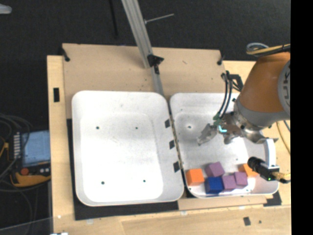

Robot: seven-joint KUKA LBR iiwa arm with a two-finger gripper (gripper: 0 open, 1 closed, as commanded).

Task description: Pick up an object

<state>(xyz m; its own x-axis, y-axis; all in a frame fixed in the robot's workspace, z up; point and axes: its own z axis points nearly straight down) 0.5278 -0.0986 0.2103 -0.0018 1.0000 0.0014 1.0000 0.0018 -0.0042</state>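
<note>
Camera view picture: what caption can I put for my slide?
Robot gripper hovers in the right bin above orange, blue and purple blocks.

The arm (266, 89) was a thick, rounded body at the right of the scene, its broad upper section orange and glossy, with a grey band beneath it toward the wrist. A dark marking showed at its right side. Thin black cables (228, 94) ran down its left side from a small dark fitting to the wrist. Below the grey band sat a cluster of metal-grey parts, with a small teal spot among them. The gripper (215, 133) was light grey and angular.
</note>
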